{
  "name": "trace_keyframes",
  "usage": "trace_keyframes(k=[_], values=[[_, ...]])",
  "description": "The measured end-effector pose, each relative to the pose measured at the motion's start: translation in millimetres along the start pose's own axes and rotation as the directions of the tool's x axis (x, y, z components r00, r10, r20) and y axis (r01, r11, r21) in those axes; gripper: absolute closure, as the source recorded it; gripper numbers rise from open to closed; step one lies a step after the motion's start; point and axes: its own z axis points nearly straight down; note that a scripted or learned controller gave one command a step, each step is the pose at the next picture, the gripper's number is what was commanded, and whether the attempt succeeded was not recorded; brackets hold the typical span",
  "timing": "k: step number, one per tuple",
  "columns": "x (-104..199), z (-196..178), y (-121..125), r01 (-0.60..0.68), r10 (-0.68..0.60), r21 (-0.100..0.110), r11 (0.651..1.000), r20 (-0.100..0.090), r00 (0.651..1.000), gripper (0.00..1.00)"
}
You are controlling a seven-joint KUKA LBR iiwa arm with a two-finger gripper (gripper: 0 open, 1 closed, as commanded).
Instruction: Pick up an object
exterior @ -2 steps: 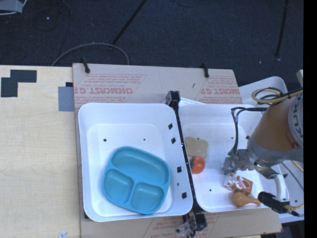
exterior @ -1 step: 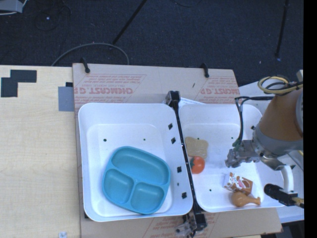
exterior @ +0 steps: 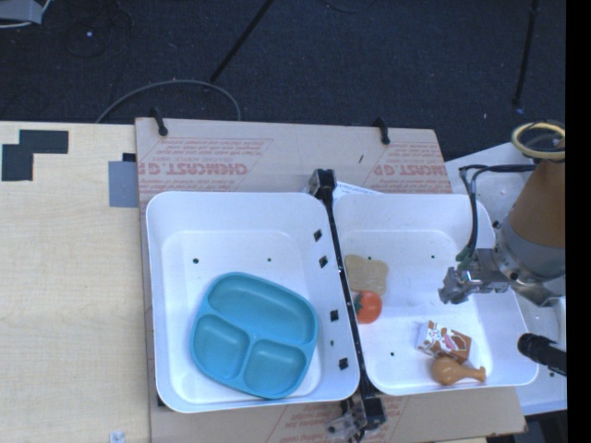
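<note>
The right bin (exterior: 406, 212) holds a tan bread slice (exterior: 366, 273) and a red tomato (exterior: 368, 307) near its left wall. A brown and white snack packet (exterior: 444, 341) and a tan drumstick (exterior: 455, 371) lie at its front right. My gripper (exterior: 459, 284) hangs over the right side of this bin, above and behind the packet, with nothing visibly in it. The grey arm with its orange band (exterior: 543, 206) reaches in from the right.
A blue divided plate (exterior: 255, 334) lies in the left bin (exterior: 175, 247). A black divider (exterior: 337, 284) runs between the bins. Cardboard (exterior: 277, 160) lies under the bins and black cables (exterior: 473, 215) hang near the wrist.
</note>
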Motion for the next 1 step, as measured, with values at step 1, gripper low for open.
trace_keyframes(k=[1], values=[[-7.1,-52.4,8.9,0.001,-0.001,0.000,1.000,0.001,1.000,1.00]])
